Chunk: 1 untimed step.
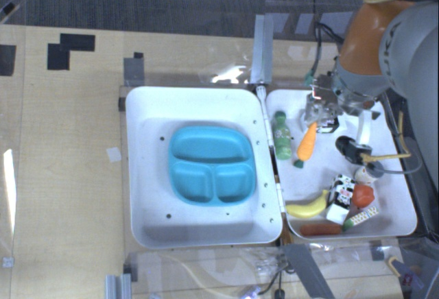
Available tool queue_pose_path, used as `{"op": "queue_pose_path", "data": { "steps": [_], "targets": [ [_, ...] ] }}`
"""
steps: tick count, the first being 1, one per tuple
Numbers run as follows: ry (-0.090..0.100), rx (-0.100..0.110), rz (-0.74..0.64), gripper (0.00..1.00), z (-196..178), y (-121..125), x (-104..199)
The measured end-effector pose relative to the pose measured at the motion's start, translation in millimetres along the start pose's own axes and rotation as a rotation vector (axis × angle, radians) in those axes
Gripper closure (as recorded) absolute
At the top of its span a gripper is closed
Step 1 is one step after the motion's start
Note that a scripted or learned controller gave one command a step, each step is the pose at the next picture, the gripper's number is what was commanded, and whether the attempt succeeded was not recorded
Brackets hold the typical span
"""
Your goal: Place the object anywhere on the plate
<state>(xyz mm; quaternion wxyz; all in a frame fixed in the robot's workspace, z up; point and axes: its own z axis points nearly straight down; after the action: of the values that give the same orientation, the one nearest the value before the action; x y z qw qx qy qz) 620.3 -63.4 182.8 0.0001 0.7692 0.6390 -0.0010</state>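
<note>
Orange carrot sits just under gripper, long axis near-vertical in view; plate well left; finger state unclear

Over at three o'clock in my view, a white bin has a green bottle along its nine o'clock wall. At its six o'clock a banana lies just above a red sausage, beside a black-and-white toy.
</note>
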Motion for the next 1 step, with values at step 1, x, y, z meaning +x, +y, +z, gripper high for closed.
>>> {"op": "queue_pose_path", "data": {
  "steps": [1],
  "targets": [
    [0.001,0.001,0.075,1.0,-53.5,-64.1,50.5]
  ]
}}
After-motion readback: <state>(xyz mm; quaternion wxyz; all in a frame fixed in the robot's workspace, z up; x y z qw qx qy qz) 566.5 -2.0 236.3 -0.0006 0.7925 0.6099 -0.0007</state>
